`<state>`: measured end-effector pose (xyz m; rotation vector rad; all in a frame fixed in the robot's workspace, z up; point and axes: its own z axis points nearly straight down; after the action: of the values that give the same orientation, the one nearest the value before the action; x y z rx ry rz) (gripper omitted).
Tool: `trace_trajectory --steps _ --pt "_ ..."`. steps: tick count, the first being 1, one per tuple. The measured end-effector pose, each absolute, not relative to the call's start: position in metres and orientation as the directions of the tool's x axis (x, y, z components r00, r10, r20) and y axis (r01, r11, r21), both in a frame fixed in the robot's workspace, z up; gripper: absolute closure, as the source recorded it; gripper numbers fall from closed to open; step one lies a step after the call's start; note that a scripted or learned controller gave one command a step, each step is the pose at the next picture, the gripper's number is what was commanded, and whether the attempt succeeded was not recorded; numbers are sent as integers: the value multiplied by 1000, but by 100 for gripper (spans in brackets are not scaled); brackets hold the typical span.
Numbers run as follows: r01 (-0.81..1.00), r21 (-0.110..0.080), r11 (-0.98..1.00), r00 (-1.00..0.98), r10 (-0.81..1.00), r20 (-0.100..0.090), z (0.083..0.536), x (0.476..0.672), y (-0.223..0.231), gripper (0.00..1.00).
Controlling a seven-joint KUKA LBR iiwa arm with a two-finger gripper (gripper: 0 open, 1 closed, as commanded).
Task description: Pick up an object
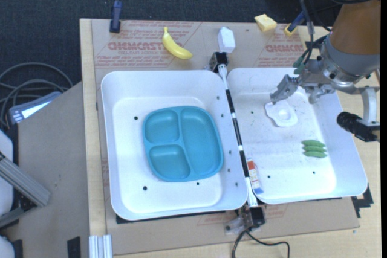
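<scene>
The hand [289,89], whether spread or closed I cannot tell, hangs in the right bin [338,184] just above and beside the white piece [282,115], the green pod [314,148] farther off.

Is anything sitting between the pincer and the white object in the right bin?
Nothing visible does. The pincer hangs just above the far edge of the white object in the right bin, with only bare bin floor around it. The green pea pod lies apart, nearer the camera, off that path.
</scene>
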<state>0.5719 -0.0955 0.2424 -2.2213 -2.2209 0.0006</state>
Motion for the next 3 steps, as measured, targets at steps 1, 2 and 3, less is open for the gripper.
trace_trajectory --steps 1,2,3 --pt "1000 -2 -2 2 1000 0 206 527 -149 0" --pt "1000 -1 -1 1 1000 0 158 508 -203 0" --pt "1000 1 0 0 1000 0 84 524 -188 0"
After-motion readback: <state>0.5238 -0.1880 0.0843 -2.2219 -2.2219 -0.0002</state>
